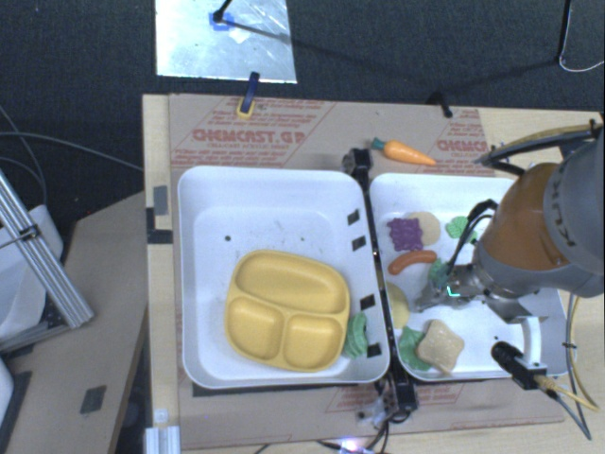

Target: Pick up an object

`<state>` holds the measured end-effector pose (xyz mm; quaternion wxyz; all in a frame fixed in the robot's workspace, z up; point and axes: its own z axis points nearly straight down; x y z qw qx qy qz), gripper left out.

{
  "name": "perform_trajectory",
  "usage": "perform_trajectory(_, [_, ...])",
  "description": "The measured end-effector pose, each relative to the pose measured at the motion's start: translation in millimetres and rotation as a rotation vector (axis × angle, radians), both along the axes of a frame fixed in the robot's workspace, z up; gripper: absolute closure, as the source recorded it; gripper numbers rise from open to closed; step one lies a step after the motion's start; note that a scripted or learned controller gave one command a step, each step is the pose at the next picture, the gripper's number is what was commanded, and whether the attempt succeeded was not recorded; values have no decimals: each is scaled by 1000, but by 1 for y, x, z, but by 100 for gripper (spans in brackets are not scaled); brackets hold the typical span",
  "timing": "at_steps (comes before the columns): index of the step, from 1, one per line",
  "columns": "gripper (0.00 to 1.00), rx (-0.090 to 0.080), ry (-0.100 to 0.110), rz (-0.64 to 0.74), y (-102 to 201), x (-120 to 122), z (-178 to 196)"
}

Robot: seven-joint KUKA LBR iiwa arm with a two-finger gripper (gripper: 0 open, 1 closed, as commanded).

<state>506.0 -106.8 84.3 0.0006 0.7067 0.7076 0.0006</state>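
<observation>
Toy carrot (405, 152) on the cardboard sheet (312, 130) behind the bins, metal plate (225, 28) on dark floor

The arm (558, 225) is a thick, rounded grey body with a broad orange band above the wrist, a black cable looping along its side, a small teal light glowing near the dark metal pincer (442, 289), and a white bracket beneath.
</observation>
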Motion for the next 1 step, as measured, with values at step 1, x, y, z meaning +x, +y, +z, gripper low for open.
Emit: perform_trajectory(1, [0,-2,1,-4,-45,-11,0])
